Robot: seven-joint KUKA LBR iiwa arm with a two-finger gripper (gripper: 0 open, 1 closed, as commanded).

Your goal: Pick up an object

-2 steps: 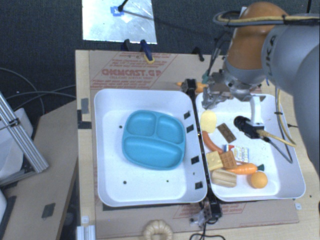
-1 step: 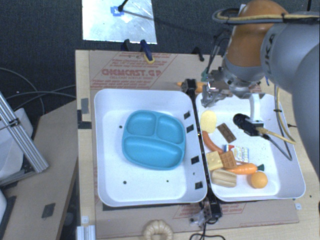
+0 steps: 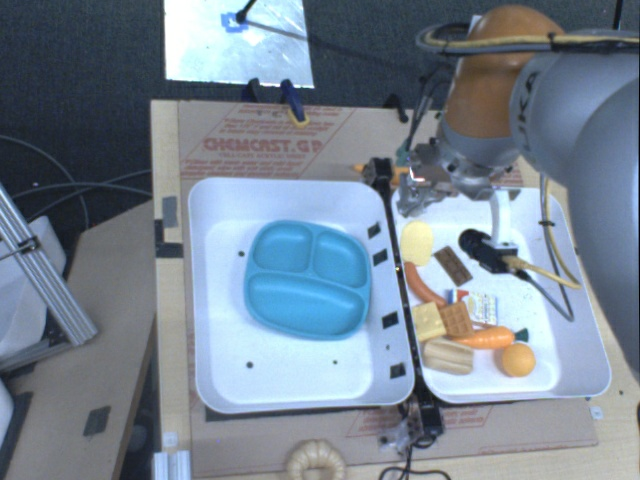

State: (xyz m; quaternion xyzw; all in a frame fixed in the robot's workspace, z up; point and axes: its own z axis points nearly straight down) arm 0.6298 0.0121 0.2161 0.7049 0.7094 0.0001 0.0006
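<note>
The right bin (image 3: 580, 353) holds several toy foods. A pale yellow round piece (image 3: 417, 240) lies near its far left, with a brown chocolate bar (image 3: 452, 265) and a red sausage (image 3: 422, 283) just in front of it. Nearer the front lie a cheese slice (image 3: 428, 320), a cracker (image 3: 457, 318), a small packet (image 3: 483, 305), a carrot (image 3: 482, 338), a bread piece (image 3: 447, 357) and an orange ball (image 3: 517, 360). My gripper (image 3: 412, 200) hangs over the bin's far left corner, just behind the yellow piece, and I see nothing held in it.
A blue divided plate (image 3: 305, 278) lies in the left bin (image 3: 220, 368). The divider between the bins (image 3: 395, 278) runs just left of the gripper. A pale dough ring (image 3: 315, 460) sits on the bench in front of the bins. A metal frame (image 3: 35, 288) stands at the left.
</note>
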